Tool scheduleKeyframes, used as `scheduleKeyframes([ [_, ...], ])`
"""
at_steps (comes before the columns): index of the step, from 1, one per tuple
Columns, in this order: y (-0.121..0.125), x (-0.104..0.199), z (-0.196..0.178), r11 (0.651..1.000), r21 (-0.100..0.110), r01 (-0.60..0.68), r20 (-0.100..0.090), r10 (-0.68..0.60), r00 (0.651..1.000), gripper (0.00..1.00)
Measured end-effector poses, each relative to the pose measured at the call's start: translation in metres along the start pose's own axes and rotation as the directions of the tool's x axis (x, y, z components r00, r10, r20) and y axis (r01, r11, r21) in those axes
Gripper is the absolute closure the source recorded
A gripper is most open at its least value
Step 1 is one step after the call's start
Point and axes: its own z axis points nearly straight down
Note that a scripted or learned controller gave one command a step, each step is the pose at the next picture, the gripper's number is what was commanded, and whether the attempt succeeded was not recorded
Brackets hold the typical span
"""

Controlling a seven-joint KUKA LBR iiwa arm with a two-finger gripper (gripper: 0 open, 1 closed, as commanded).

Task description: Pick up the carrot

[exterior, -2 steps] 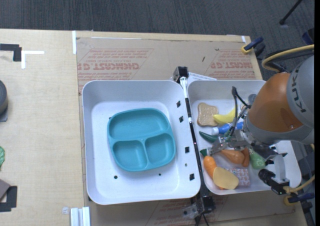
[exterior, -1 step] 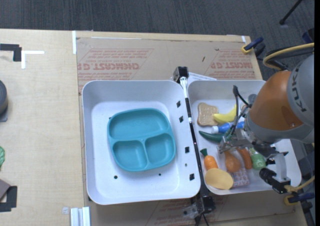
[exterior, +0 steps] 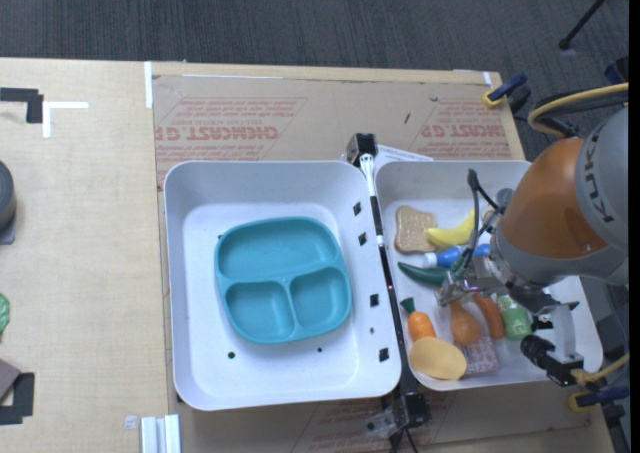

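The carrot (exterior: 420, 325), a short orange piece with a green top, lies near the left wall of the right bin (exterior: 590, 341), just above a pale yellow rounded item (exterior: 438, 359). My gripper (exterior: 460, 291) hangs low over the pile of food in that bin, a little up and to the right of the carrot and right above two other orange pieces (exterior: 466, 327). Nothing is visibly lifted off the bin floor. The grey and orange arm covers the bin's right half.
The right bin also holds a bread slice (exterior: 413, 228), a banana (exterior: 453, 231), a long green pepper (exterior: 425, 274) and a small green item (exterior: 516, 322). In the left bin (exterior: 190, 341) sits a teal divided plate (exterior: 285, 279). A black clip (exterior: 362, 148) joins the bins.
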Motion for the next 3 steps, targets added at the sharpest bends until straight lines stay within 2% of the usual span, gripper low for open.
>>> scheduleKeyframes([
  [1,0.0,0.0,0.0,1.0,0.001,0.001,0.0,-0.001,1.0,0.0],
  [2,-0.003,0.001,0.011,0.956,-0.006,-0.293,-0.001,0.293,0.956,0.0],
  [3,-0.002,0.001,0.011,0.869,-0.007,-0.494,-0.002,0.494,0.869,0.0],
])
